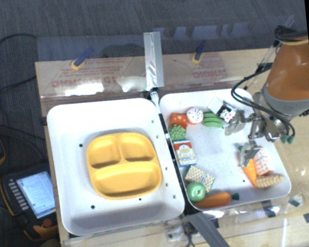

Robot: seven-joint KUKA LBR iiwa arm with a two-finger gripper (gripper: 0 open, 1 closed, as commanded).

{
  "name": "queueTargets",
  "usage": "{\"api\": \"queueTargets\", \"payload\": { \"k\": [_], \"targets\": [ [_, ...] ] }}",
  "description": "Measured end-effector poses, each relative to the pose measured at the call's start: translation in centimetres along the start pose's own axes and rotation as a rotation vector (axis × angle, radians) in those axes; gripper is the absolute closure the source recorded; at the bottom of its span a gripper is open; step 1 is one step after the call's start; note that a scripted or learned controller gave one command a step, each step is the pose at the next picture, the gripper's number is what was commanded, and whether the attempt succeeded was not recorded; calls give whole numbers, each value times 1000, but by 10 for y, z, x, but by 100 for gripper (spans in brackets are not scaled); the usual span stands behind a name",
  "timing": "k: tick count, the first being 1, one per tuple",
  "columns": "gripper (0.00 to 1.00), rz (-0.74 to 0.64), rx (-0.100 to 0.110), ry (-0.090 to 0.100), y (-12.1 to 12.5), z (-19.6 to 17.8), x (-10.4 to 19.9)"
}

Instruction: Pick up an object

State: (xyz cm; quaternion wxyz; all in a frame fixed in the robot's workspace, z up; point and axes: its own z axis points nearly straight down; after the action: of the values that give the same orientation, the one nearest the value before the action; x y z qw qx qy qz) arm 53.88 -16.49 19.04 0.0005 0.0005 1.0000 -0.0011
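The right bin [223,145] holds several toy foods: a red tomato [177,119], a white spotted ball [195,115], a green pod [212,121], a small carton [185,153], a checkered cracker [200,177], a green apple [195,191] and a carrot [213,200]. An orange-and-white wedge [257,166] and a waffle piece [269,179] lie at the bin's right side. My gripper [250,149] hangs low over the right part of this bin, just above the top of the wedge. Nothing can be seen held in it.
A yellow divided plate [124,163] sits in the left bin [67,135]. The orange-banded wrist [290,74] overhangs the right bin's far right corner, trailing cables. A small black-and-white item [224,110] lies near the back wall. Tablets rest on the floor at left.
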Motion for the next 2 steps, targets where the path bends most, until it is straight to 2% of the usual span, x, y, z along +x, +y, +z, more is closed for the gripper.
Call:
{"api": "queueTargets", "payload": {
  "k": [1,2],
  "targets": [
    [0,-94,0,0,-48,94,45],
    [100,-97,2,-1,-47,85,44]
  ]
}}
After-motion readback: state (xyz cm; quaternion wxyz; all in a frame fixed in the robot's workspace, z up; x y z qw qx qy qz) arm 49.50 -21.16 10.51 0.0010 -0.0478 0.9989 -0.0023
